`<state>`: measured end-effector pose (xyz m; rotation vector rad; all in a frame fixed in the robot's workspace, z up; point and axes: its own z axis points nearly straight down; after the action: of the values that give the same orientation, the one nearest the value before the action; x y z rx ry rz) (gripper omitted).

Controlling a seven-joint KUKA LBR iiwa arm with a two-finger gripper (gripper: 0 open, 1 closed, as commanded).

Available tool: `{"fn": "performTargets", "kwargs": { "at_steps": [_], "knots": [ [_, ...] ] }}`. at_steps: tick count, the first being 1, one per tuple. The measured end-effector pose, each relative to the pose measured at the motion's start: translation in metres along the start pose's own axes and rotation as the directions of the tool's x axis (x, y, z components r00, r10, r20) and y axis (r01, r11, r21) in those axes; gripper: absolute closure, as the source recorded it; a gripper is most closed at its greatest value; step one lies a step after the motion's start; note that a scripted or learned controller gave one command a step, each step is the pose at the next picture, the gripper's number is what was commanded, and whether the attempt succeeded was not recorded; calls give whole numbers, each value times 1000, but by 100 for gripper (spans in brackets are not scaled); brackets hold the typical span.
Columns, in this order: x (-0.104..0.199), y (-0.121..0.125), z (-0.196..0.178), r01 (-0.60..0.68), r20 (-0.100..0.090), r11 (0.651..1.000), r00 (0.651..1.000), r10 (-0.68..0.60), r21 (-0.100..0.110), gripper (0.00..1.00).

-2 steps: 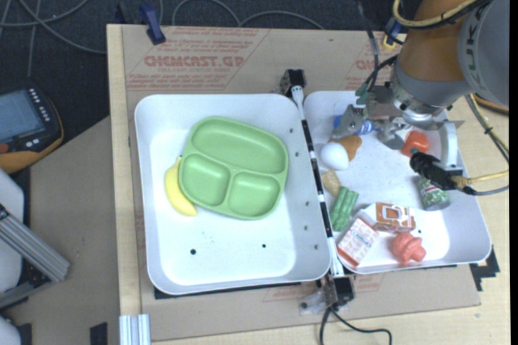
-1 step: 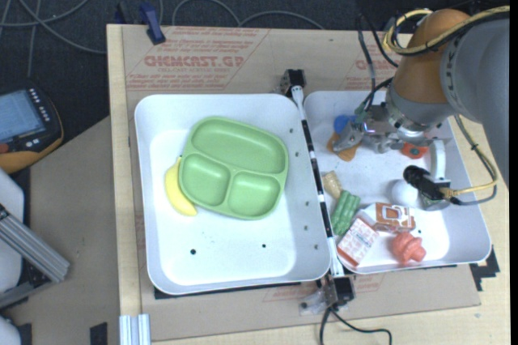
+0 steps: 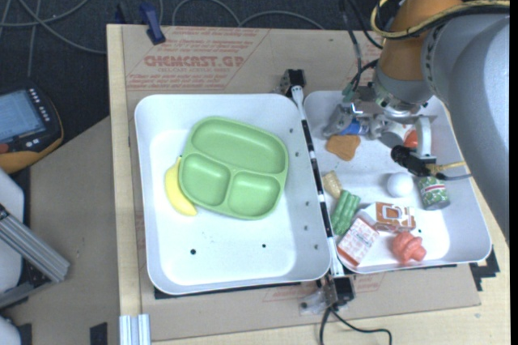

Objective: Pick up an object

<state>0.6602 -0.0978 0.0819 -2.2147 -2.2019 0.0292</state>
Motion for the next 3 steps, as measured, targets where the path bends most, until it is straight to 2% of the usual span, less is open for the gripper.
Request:
{"fn": "performTargets", "kwargs": {
  "at_steps": [1,2,3],
  "knots": [
    [-15,6,-60,6,1,1000,1000,-6,-30,0],
    [-84,-33,-75,5,1,1000,1000,-5,-24,0],
    [-114,-29,-10,6,0,1000,1000,-6,-26,0]
  ]
}}
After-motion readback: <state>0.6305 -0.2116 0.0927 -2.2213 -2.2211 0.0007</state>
